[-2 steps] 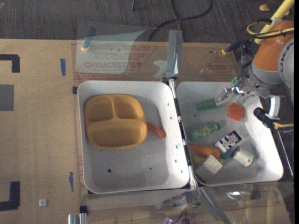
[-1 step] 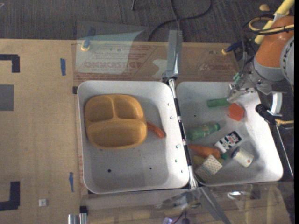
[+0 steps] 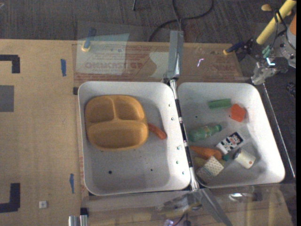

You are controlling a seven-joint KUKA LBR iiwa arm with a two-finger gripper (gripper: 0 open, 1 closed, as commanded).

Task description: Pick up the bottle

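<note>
The bottle (image 3: pixel 204 132) is small, green and clear. It lies on its side in the right bin (image 3: pixel 268 126), near that bin's left wall, with its cap pointing right. My gripper (image 3: pixel 263 71) hangs outside the bin, above its far right corner and well away from the bottle. Nothing is visibly held in it.
Around the bottle in the right bin lie a green cylinder (image 3: pixel 219 103), an orange block (image 3: pixel 238 112), a black-and-white carton (image 3: pixel 230 142), a carrot (image 3: pixel 205 151), a white cup (image 3: pixel 244 158) and a checkered packet (image 3: pixel 210 167). The left bin (image 3: pixel 136 173) holds an orange divided plate (image 3: pixel 115 121) and an orange stick (image 3: pixel 157 131).
</note>
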